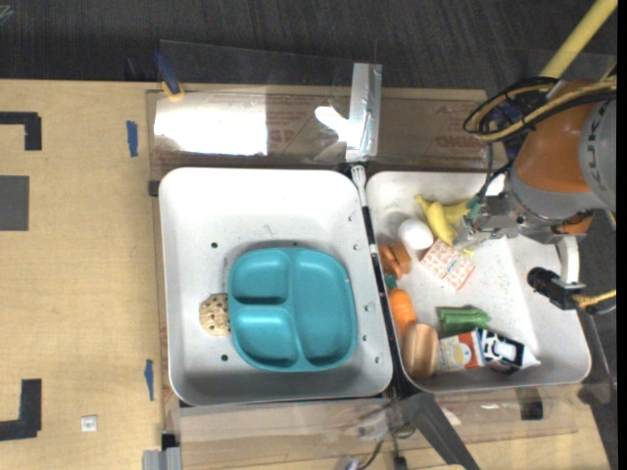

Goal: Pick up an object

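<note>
Yellow banana [440,217] sits just beside your end effector [477,221] in the right bin [549,302], likely lined up for a grab, though its grip you cannot tell.

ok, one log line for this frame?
grey arm's gripper: over right white bin, beside yellow banana | grasp: unclear | teal divided plate: left white bin
</note>
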Controlling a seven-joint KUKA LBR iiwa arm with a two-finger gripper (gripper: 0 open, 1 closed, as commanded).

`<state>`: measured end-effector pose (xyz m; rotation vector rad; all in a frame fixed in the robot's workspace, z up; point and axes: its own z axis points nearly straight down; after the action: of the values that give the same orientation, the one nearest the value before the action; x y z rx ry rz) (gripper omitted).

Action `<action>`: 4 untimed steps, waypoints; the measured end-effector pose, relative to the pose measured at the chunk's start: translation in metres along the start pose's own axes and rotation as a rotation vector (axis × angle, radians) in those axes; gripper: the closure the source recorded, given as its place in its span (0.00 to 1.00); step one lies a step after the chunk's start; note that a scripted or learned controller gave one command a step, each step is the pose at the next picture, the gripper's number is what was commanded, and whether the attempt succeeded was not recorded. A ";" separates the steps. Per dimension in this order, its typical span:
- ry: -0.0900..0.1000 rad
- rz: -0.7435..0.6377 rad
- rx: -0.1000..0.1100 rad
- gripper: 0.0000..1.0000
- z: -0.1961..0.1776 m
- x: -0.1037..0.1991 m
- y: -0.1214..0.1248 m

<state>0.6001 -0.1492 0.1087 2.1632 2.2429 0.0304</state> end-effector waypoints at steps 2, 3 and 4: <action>0.000 -0.072 0.006 0.00 0.012 0.019 -0.041; 0.000 0.001 0.011 0.00 0.014 0.025 0.024; 0.006 0.067 0.012 0.00 0.014 0.012 0.028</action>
<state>0.6283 -0.1363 0.0953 2.2467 2.1784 0.0243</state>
